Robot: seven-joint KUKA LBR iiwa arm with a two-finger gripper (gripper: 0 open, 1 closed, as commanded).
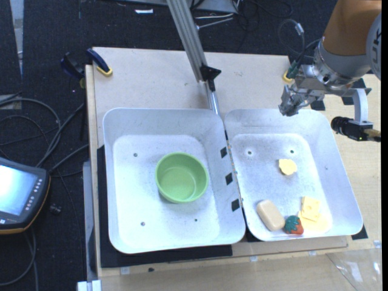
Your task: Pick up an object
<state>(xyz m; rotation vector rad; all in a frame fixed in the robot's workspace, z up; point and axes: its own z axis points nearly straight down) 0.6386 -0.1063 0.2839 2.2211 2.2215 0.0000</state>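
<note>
Above right bin's [339, 156] rim, claw [290, 108]

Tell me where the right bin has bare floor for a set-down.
Right bin: bare floor across the far half, from the rim below the gripper down to the yellow piece. The near corner is crowded: tan block, strawberry toy, yellow cheese piece.
</note>
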